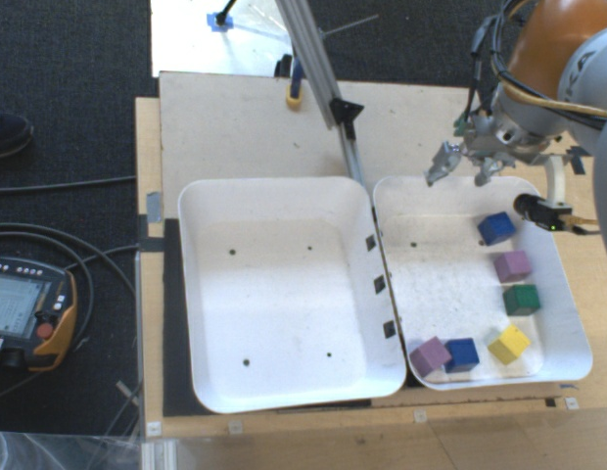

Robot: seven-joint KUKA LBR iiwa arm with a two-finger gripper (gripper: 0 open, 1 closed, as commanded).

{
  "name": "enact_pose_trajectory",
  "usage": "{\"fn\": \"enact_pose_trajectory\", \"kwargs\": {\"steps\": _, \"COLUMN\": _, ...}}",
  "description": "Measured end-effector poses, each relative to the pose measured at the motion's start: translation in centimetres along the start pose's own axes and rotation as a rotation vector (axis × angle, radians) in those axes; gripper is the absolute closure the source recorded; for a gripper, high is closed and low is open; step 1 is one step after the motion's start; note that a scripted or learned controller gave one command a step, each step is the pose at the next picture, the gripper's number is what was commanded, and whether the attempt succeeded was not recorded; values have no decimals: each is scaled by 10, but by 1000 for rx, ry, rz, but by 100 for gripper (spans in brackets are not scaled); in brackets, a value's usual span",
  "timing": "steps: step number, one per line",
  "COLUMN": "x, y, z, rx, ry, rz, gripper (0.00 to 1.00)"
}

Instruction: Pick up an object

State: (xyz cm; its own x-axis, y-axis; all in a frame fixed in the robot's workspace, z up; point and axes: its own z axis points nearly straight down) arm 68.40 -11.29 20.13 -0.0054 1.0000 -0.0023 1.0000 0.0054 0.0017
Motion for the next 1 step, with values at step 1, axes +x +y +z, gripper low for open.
{"fn": "enact_pose_trajectory", "kwargs": {"steps": 1, "x": -56, "y": -18, "z": 70, "rx": 5, "ry": 0, "rz": 8, "gripper": 0}}
